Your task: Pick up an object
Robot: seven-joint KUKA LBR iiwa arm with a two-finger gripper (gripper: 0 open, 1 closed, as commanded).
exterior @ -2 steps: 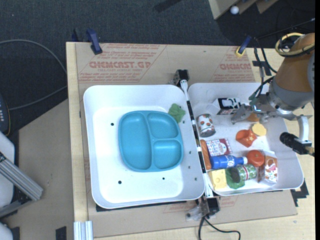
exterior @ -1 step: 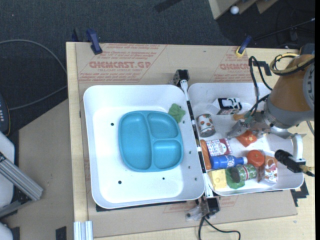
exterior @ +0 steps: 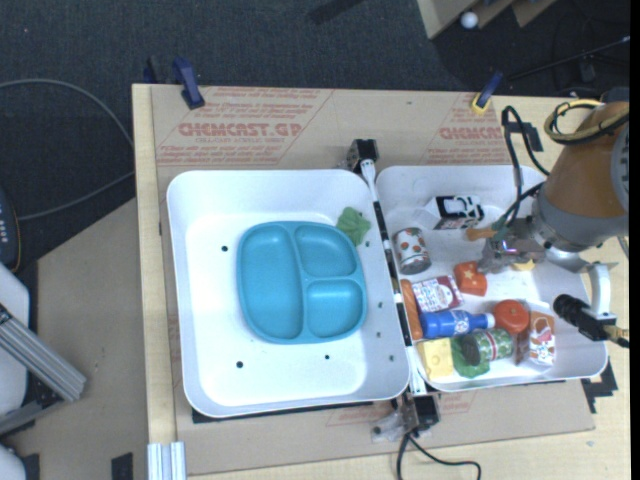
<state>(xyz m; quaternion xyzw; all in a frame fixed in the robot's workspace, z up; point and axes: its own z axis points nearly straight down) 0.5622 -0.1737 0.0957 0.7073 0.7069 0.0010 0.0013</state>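
Note:
The right bin (exterior: 400, 180) holds several small items. A black-and-white toy (exterior: 458, 208) lies at its back, and a small tin can (exterior: 411, 249) stands near its left wall. A red piece (exterior: 470, 279) sits in the middle, with a red-and-white packet (exterior: 433, 294) and a blue bottle (exterior: 452, 322) to its front left. At the front are a yellow block (exterior: 435, 356), a green bottle (exterior: 481, 350), a red-capped item (exterior: 511, 316) and a red-and-white carton (exterior: 540, 341). My gripper (exterior: 504, 252) hangs low over the bin, just right of the red piece.
The left bin (exterior: 200, 368) bears a blue divided plate (exterior: 300, 280) and a small green thing (exterior: 353, 224) at the plate's back right corner. The grey arm (exterior: 585, 193) with black cables covers the right bin's far right side. Clamps (exterior: 187, 80) sit at the board's back edge.

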